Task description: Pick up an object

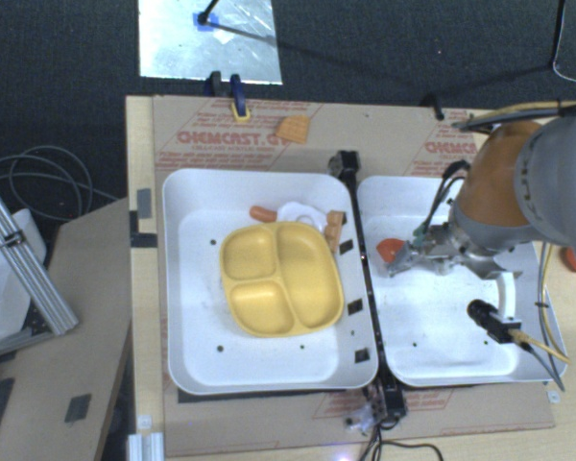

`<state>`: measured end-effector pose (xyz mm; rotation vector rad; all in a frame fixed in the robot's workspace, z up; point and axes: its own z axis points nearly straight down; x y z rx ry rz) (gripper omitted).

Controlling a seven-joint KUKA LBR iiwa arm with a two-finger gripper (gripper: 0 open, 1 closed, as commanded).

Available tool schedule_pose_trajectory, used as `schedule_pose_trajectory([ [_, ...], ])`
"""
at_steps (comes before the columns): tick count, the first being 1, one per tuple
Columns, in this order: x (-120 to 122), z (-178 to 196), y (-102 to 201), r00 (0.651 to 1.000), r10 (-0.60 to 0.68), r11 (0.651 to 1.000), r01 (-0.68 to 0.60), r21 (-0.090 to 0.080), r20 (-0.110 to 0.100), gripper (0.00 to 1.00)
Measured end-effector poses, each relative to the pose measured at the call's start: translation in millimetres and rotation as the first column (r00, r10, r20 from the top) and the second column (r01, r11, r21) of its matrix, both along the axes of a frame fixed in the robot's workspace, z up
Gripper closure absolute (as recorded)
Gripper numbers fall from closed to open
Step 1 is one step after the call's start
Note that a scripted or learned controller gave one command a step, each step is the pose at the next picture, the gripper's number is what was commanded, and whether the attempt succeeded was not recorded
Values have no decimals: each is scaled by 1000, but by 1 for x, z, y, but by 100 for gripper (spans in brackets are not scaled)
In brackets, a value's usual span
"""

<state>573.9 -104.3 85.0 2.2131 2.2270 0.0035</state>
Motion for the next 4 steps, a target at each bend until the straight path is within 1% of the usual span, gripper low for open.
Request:
schedule_pose_trajectory([
  [1,-1,0,-1,1000,-4,1000,4,0,-1,0],
  [2,20,0,-1,1000,-1,1000,1,0,1,0],
  [4,19,0,-1,1000,-2,1000,2,0,0,0],
])
